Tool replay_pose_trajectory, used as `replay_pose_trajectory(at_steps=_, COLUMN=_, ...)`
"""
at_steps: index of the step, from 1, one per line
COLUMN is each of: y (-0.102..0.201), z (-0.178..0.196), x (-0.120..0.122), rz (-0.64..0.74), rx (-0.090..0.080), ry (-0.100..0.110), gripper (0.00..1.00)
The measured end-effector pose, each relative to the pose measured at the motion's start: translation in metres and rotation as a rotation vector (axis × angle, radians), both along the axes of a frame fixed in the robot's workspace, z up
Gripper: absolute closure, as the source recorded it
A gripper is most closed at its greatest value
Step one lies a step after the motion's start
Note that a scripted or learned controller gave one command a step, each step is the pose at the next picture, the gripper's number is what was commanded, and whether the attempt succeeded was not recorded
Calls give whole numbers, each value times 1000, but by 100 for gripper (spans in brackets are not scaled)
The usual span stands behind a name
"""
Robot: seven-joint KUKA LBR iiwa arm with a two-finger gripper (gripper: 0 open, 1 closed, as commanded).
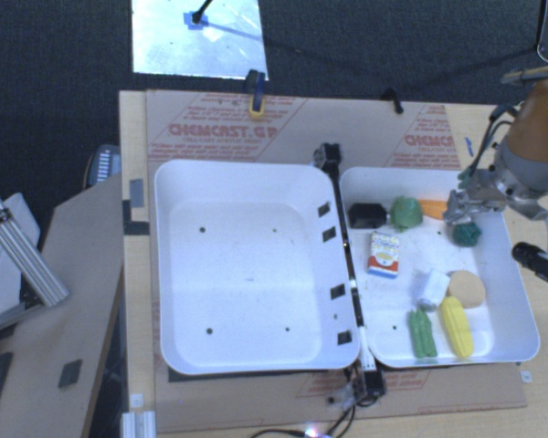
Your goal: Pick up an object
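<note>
The arm (534, 144) reaches in over the far right corner of the right bin (525, 322). Its gripper (464, 210) hangs low near that bin's far edge, just beside a dark teal object (467, 234), which lies directly in front of the fingertips. Whether the two touch cannot be told, and whether the fingers are open or closed cannot be made out.

Contents of the right bin: a black block (366, 214) at the far left corner, a green round item (406, 213) just beside it, and an orange piece (433, 210) between the green item and the gripper. A small white and red carton (384, 253) lies near the left wall. Toward the near edge are a white cup-like item (431, 287), a tan round disc (467, 289) touching it, a green vegetable-shaped toy (423, 334) and a yellow corn cob (456, 326), side by side.

The left bin (178, 336) adjoins the right bin along a black clipped seam.
</note>
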State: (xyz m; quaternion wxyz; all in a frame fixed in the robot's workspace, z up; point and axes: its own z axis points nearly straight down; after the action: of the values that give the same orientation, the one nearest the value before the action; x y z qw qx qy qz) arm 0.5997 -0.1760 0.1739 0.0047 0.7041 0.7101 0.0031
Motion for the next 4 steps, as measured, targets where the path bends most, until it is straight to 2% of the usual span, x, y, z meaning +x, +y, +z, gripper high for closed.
replay_pose_trajectory(at_steps=1, y=33, z=-94, x=-63, rz=-7, rx=5, ry=18, gripper=100)
replay_pose_trajectory(at_steps=2, y=-31, z=6, x=-60, rz=-12, rx=-5, ry=1, gripper=100)
replay_pose_trajectory(at_steps=3, y=-8, z=34, x=-38, rz=-2, rx=1, ry=5, gripper=100)
replay_pose_trajectory(at_steps=4, y=-13, z=231, x=-16, rz=-2, rx=-5, ry=-11, gripper=100)
